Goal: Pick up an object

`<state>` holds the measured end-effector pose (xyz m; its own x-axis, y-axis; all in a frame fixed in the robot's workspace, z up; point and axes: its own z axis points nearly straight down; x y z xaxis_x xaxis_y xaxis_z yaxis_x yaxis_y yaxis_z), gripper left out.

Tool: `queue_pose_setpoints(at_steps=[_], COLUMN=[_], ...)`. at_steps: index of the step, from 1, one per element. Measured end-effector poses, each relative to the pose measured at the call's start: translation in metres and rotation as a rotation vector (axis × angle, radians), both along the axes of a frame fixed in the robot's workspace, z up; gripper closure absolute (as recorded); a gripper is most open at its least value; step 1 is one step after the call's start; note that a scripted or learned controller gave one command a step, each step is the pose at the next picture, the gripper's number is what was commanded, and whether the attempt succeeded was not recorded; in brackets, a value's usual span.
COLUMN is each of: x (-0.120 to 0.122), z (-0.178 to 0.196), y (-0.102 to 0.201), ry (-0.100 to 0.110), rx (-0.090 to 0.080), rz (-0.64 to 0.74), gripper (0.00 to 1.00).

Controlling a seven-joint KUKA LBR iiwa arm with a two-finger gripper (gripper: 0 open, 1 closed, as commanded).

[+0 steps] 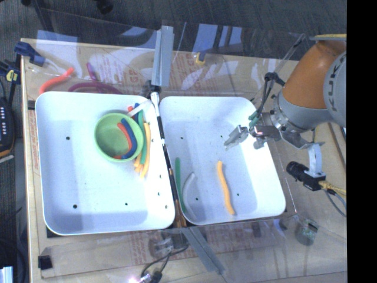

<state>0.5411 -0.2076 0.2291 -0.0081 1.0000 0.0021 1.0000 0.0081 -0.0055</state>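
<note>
While I hang over the far right part of the right bin [268, 200], my gripper [237, 137] is out ahead of the orange-banded wrist, pointing left across the white floor. The fingers [233, 139] look spread a little, with bare bin floor showing between them, so I have hold of nothing.

The nearest candidate for picking is the orange strip [224, 186], which lies on the bin floor nearer the camera than my fingertips and apart from them. It runs roughly far-to-near with a slight bend, lying flat and alone, which I judge makes it the easiest thing to close on: nothing crowds its sides. To the left of it, close to the bin's left wall, a grey curved piece [187, 187] lies beside a thin green stick [178, 184] that follows the wall. Those two sit so tight to the edge that I would expect a finger to strike the wall first.

The left bin [53, 158] carries a green bowl [118, 137] with red and blue pieces in it, and yellow sticks [145, 152] leaning along its right side. That cluster is well apart from me, across the divide between bins.

My guess is that I am poised high because the descent has not begun; lining the fingers across the strip's narrow width would come next.
</note>
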Motion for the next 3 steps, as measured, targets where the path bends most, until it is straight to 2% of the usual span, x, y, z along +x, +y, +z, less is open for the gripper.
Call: queue_pose_setpoints(at_steps=[1,2,3], x=[-0.0428,-0.0424,-0.0424], z=[-0.1239,-0.1139,-0.1139], y=[-0.0024,-0.0028,-0.0028], ry=[0.001,0.003,0.003], rx=[0.000,-0.001,-0.002], rz=[0.054,0.061,0.061], gripper=[0.00,1.00,0.00])
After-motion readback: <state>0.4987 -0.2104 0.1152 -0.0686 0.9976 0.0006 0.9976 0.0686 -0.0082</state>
